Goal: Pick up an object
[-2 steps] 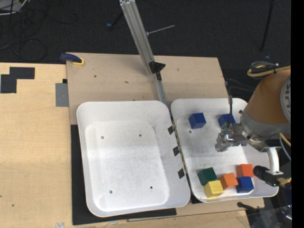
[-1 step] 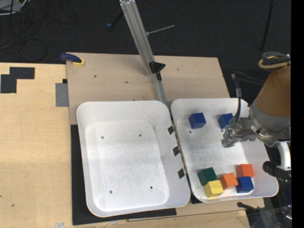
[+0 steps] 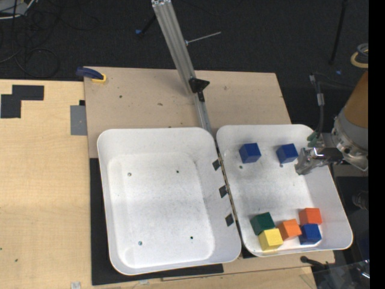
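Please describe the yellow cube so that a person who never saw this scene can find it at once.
Look at the right bin, toward its near edge, where five cubes cluster. The yellow cube sits at the front left, below the green cube and beside the orange cube. It is the only yellow one.

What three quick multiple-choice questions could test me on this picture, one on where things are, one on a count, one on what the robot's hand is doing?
1. Where do the blocks lie?
A. Right bin
B. Left bin
C. On the wooden bench

2. How many blue blocks are there?
A. One
B. Three
C. Five

3. Where is the gripper?
A. Over the left bin
B. At the right bin's right rim
C. Over the corner cluster

Answers:
1 A: all lie in the right bin.
2 B: two blue blocks at the back, one in the near corner.
3 B: the gripper sits at that rim, beside the back right blue block.
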`<action>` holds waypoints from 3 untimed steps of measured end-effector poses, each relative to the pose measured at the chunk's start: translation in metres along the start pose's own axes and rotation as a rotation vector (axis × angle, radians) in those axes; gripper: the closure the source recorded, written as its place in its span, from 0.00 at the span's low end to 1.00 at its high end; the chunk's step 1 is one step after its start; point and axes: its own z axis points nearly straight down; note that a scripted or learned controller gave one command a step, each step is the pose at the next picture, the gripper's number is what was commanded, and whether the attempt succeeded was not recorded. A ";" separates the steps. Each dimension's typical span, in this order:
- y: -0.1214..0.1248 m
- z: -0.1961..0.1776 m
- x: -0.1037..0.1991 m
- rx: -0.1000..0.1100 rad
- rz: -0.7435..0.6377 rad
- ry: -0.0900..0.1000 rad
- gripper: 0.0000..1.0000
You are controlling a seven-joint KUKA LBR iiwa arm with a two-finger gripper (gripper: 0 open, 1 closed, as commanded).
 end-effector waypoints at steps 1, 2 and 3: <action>0.004 0.005 0.061 0.007 -0.006 0.004 1.00; -0.007 0.014 0.106 0.009 -0.004 0.004 1.00; -0.002 0.030 0.162 0.011 -0.005 0.004 1.00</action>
